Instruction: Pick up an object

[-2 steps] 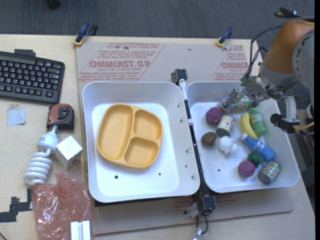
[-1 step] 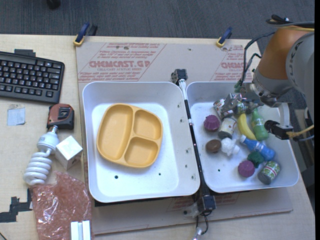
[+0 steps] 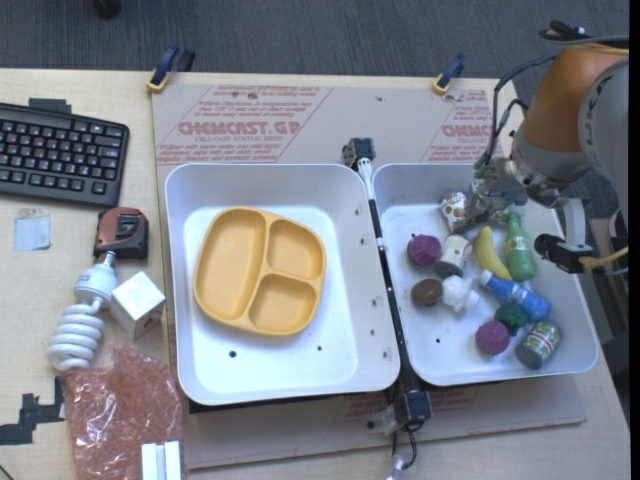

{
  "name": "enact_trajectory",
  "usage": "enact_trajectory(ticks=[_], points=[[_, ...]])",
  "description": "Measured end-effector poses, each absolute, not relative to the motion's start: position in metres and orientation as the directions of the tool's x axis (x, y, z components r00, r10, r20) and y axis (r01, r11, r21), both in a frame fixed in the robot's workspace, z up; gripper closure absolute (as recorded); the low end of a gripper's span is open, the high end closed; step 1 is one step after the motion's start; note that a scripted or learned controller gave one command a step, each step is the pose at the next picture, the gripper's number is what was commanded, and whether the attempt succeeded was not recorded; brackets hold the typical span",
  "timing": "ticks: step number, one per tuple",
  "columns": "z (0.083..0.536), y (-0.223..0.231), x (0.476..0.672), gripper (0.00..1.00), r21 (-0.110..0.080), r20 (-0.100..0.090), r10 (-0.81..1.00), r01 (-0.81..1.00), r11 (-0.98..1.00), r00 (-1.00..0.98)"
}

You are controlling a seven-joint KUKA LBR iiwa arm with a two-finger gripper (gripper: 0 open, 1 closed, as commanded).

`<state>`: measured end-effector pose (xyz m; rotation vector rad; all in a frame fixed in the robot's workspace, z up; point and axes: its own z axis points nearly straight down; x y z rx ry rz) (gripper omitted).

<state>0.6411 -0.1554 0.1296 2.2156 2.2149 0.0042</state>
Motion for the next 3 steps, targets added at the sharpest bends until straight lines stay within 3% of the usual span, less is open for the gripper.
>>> enact_trajectory(ticks=[1, 2, 3], points=[[0.126, -0.154, 0.640, 0.00, 0.004, -0.002, 1.000, 1.000, 0.000, 0.000], [0.093, -0.124, 0.614, 0.00, 0.000, 0.000, 1.000, 1.000, 0.001, -0.001], [0.103, -0.125, 0.614, 1.00, 0.002, -0.001, 1.000, 1.000, -0.002, 0.002]])
